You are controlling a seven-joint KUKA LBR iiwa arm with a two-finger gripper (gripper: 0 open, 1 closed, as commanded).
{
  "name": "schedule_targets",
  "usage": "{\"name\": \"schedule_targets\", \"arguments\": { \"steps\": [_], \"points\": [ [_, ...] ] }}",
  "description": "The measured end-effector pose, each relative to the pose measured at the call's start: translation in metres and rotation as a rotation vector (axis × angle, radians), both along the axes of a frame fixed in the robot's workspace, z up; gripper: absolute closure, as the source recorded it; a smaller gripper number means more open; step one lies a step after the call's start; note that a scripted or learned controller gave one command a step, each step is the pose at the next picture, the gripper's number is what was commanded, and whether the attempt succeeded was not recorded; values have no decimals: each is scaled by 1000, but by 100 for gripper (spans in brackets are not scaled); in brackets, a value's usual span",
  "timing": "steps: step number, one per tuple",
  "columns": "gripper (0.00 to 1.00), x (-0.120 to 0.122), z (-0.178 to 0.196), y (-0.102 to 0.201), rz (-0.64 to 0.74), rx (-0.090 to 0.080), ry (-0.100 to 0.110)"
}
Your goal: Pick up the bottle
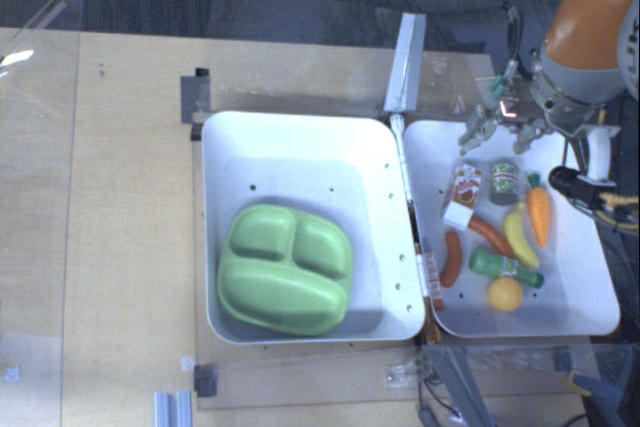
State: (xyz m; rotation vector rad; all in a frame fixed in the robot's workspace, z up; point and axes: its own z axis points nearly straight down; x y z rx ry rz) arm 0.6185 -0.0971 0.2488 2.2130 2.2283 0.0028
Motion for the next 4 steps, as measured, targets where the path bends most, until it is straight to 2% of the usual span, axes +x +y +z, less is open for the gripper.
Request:
{"name": "schedule_targets", "arguments": {
  "steps": [1, 2, 3, 4],
  "points": [
    [0, 15, -112, -12, 188, -1, 0],
    [0, 12, -158, 7, 650, -10, -13],
    [0, -16, -158, -36, 826, -10, -12],
    [0, -88, -156, -2, 670, -14, -22]
  ]
}}
